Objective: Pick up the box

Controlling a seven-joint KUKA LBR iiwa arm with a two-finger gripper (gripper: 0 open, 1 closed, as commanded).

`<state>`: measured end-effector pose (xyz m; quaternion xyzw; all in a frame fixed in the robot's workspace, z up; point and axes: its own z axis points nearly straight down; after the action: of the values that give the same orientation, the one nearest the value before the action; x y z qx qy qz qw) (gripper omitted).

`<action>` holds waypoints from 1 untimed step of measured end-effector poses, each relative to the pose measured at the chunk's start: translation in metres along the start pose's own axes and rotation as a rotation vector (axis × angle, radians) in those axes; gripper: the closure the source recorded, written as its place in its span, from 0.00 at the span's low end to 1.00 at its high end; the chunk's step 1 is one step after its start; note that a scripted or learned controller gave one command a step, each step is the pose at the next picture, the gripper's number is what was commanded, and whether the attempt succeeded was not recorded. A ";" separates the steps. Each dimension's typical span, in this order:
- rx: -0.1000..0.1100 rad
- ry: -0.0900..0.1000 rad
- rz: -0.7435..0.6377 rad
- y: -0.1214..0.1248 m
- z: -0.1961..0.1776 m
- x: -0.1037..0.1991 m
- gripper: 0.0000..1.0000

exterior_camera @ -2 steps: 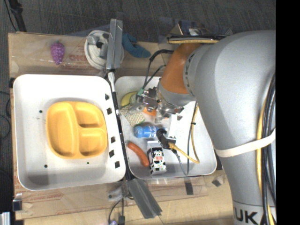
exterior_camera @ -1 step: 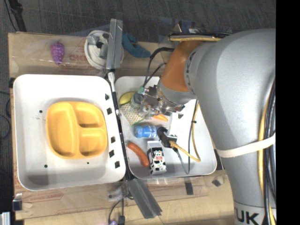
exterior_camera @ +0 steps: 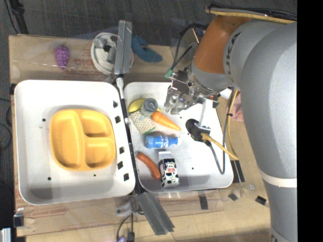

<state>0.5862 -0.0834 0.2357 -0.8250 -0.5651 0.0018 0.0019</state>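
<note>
The box (exterior_camera: 169,172) is a small carton with a black-and-white print and a red patch. It lies near the front edge of the right bin (exterior_camera: 202,173), beside a red sausage (exterior_camera: 149,164). My gripper (exterior_camera: 174,104) hangs over the back of the right bin, just above and right of an orange carrot (exterior_camera: 165,120). It is well apart from the box, with a blue bottle (exterior_camera: 160,141) lying between them. Nothing shows held in it.
A yellow fruit (exterior_camera: 135,105), a grey can (exterior_camera: 150,105) and a speckled packet (exterior_camera: 142,122) crowd the right bin's back left. The left bin (exterior_camera: 30,135) holds a yellow divided tray (exterior_camera: 83,137). Behind the bins lie a purple item (exterior_camera: 62,56), a white coil (exterior_camera: 105,52) and a blue item (exterior_camera: 145,50).
</note>
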 end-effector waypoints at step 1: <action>0.001 0.000 0.000 0.000 0.000 0.000 0.00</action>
<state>0.5861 -0.0831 0.2354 -0.8249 -0.5653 0.0022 0.0023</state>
